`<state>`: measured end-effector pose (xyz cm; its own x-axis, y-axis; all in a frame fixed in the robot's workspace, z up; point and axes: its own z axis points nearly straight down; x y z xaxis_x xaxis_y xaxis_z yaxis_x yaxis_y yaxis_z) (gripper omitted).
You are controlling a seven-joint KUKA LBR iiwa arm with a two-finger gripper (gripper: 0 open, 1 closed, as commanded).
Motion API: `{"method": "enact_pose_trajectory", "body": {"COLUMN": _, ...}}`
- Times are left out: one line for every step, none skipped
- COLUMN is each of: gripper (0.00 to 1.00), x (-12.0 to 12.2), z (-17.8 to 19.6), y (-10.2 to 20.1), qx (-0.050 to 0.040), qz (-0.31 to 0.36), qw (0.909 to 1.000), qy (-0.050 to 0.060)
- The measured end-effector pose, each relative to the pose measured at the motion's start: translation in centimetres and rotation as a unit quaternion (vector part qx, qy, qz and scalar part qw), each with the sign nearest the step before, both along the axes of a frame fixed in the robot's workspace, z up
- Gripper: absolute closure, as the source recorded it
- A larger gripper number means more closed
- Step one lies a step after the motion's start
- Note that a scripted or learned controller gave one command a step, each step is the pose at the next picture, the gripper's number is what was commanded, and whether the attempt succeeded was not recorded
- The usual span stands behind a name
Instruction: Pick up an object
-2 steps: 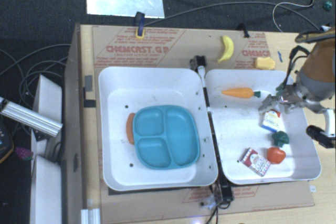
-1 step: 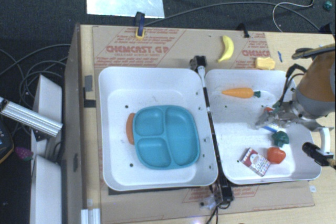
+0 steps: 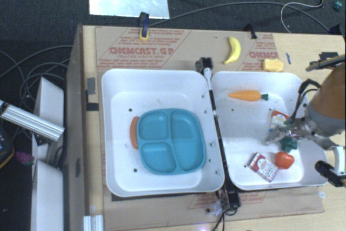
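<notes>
Red tomato (image 3: 284,159) lies in the right bin (image 3: 238,178), just below the gripper (image 3: 281,134); finger state cannot be told; approach step is judged in hand; a short descent onto the tomato is called for next.

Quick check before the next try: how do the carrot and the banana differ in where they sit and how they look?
The carrot lies inside the right bin, near its far wall; the banana lies outside both bins on the cardboard behind them. The carrot is orange with a green stem end; the banana is plain yellow. The carrot is straight and lies crosswise; the banana is curved and runs roughly front to back. Both lie apart from the gripper.
</notes>
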<state>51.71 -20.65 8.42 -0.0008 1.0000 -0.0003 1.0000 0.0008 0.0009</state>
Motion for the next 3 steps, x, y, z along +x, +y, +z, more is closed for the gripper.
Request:
{"method": "enact_pose_trajectory", "body": {"gripper": 1.0, "x": 0.1, "z": 1.0, "y": 0.0, "qx": -0.0002, "qz": 0.001, "qw": 1.0, "qy": -0.001}}
{"method": "enact_pose_trajectory", "body": {"gripper": 1.0, "x": 5.7, "z": 3.2, "y": 5.5, "qx": 0.0004, "qz": 0.002, "qw": 1.0, "qy": -0.001}}
{"method": "enact_pose_trajectory", "body": {"gripper": 1.0, "x": 7.5, "z": 10.1, "y": 17.7, "qx": 0.0007, "qz": 0.002, "qw": 1.0, "qy": -0.001}}
